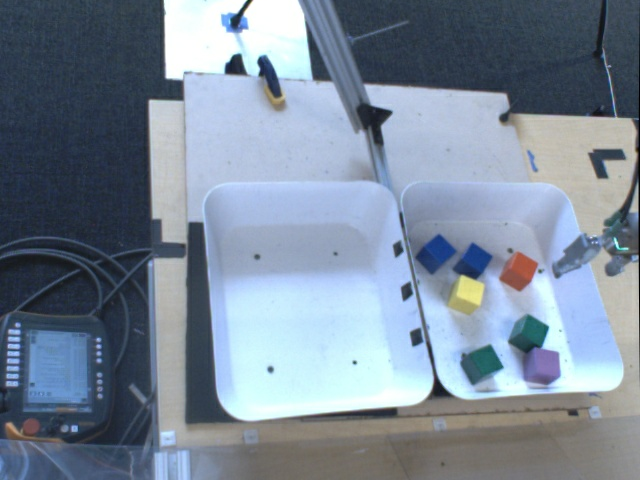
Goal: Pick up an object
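The right bin [500,196] holds several small cubes. Two blue cubes [436,253] [473,260] sit side by side near its middle, with a yellow cube [466,294] just below them. An orange cube [518,270] lies toward the right wall. Two green cubes [528,332] [482,363] and a purple cube [542,365] rest near the front. My gripper [582,253] comes in at the right edge, over the bin's right rim and just right of the orange cube. Nothing shows in its grasp.
The left bin [300,203] stands beside the right one, their walls touching. A slanted metal pole [340,53] crosses the back board down to the bins' junction. A teach pendant [55,373] with cables lies at the lower left, off the bench.
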You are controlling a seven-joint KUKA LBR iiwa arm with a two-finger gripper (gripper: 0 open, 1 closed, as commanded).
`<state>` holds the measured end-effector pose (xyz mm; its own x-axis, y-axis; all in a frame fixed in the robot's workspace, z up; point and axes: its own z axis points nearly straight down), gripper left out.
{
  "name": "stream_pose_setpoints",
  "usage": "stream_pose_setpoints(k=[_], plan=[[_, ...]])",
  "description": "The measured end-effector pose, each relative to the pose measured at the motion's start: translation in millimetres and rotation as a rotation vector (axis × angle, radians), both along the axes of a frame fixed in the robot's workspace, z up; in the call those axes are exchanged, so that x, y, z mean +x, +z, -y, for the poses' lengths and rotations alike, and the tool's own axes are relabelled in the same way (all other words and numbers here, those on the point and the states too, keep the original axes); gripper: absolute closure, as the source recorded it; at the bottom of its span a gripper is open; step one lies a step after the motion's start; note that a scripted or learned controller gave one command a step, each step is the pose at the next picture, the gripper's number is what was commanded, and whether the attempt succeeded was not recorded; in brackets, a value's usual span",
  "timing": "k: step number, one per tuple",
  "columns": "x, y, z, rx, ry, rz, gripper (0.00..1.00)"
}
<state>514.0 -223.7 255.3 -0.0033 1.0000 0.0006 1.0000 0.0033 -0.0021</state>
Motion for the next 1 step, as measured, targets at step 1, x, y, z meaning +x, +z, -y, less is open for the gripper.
stream_pose_setpoints(k=[1], plan=[[1.0,2.1,-0.4,-0.001,0.001,0.004,0.0]])
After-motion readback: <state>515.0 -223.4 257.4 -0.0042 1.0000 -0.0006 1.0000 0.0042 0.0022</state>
